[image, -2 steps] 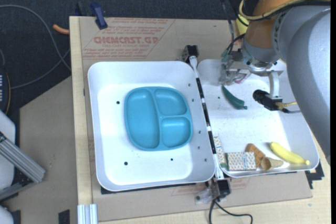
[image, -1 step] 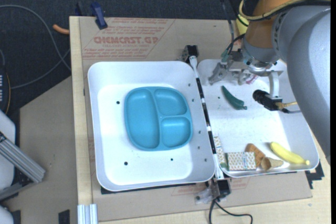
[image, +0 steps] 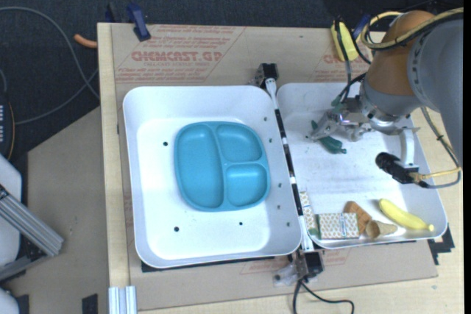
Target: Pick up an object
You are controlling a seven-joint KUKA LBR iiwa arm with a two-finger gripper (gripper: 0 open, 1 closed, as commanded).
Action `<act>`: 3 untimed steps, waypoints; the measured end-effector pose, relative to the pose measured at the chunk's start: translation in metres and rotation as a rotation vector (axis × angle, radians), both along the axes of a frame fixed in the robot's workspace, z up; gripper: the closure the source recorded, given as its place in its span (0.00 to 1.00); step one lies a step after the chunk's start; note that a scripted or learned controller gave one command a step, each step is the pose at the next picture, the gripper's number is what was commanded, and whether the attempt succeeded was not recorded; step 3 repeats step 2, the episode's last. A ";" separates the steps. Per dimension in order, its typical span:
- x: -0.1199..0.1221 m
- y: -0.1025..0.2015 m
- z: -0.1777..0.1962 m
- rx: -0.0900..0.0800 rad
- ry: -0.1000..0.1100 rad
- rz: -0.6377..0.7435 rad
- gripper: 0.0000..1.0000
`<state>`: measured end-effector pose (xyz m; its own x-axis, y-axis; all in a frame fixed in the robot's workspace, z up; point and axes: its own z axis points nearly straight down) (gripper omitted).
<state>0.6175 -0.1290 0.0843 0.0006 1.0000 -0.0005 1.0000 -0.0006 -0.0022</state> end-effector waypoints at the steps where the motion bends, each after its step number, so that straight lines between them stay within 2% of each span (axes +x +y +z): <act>1: 0.001 0.001 0.011 0.000 -0.002 0.001 1.00; 2: -0.041 0.056 0.101 0.001 -0.004 0.002 1.00; 3: -0.041 0.056 0.101 0.001 -0.004 0.002 1.00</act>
